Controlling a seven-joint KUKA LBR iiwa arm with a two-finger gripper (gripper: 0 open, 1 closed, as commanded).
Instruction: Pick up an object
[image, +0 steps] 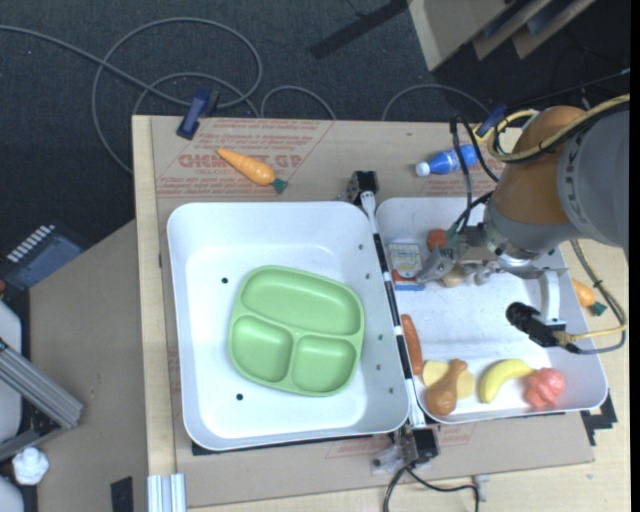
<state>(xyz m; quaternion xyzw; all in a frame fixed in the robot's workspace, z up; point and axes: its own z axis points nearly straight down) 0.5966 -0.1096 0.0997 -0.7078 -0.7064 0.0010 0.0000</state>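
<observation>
The grey arm (600, 170) enters from the right, orange band (535, 170) above the wrist, bent downward; the gripper (455, 268) points left, low at the upper right

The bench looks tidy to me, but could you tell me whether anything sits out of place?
Yes: a toy carrot and a small bottle lie on the cardboard behind the bins, outside them, while the other toys sit in the right bin.

One fixed camera looks down (at a slant) on both bins (190, 300).
</observation>
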